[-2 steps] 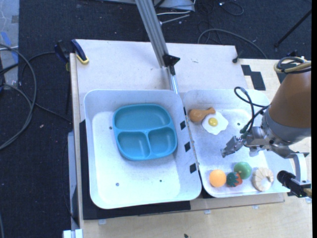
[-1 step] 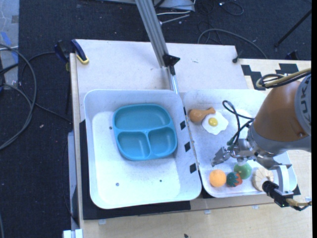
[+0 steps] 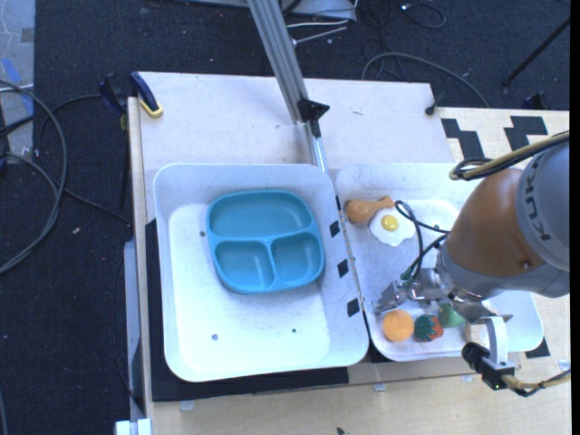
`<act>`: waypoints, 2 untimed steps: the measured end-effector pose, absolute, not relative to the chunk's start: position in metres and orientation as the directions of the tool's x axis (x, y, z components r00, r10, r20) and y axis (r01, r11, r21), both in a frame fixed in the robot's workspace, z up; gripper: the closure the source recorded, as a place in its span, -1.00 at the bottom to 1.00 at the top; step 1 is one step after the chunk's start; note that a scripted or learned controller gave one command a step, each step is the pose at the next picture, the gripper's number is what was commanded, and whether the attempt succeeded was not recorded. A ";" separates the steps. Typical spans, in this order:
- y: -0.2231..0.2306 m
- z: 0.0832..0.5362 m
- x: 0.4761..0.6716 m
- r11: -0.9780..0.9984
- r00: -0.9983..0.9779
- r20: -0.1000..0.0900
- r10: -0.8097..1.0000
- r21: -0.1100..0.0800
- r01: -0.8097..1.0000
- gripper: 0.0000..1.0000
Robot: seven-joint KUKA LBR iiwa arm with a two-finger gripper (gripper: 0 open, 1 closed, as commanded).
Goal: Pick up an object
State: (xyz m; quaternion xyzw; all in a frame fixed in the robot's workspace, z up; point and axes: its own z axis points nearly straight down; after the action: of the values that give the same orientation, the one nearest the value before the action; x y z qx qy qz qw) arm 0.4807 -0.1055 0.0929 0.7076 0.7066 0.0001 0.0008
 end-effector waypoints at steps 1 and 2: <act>-0.107 0.106 0.482 -0.004 0.004 -0.003 1.000 0.006 1.000 1.00; -0.109 0.150 0.489 0.002 -0.002 -0.001 1.000 0.004 1.000 1.00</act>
State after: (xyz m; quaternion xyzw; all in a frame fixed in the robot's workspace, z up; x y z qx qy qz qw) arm 0.4887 -0.1093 0.1502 0.7064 0.7078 0.0011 0.0019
